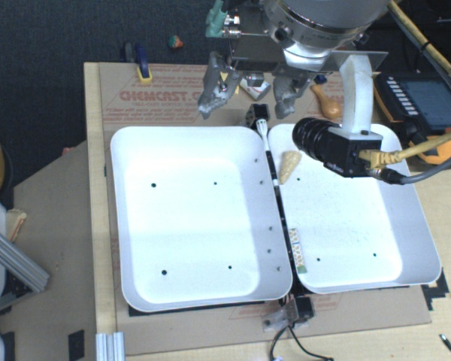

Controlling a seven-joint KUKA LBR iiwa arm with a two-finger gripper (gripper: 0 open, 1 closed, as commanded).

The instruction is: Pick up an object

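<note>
bench; cone [289,165] in right bin [361,239]

We see gripper [246,96] above far edge of table [105,126], fingers spread, nothing between them. We see two white bins: left bin [135,224], right bin [406,239]. In right bin, small cream cone-shaped piece [289,165] lies near dividing edge, at far end. Black cylindrical device [327,145] hangs over right bin's far part. Blue-yellow clamp [143,62] at table's far left corner.
</note>
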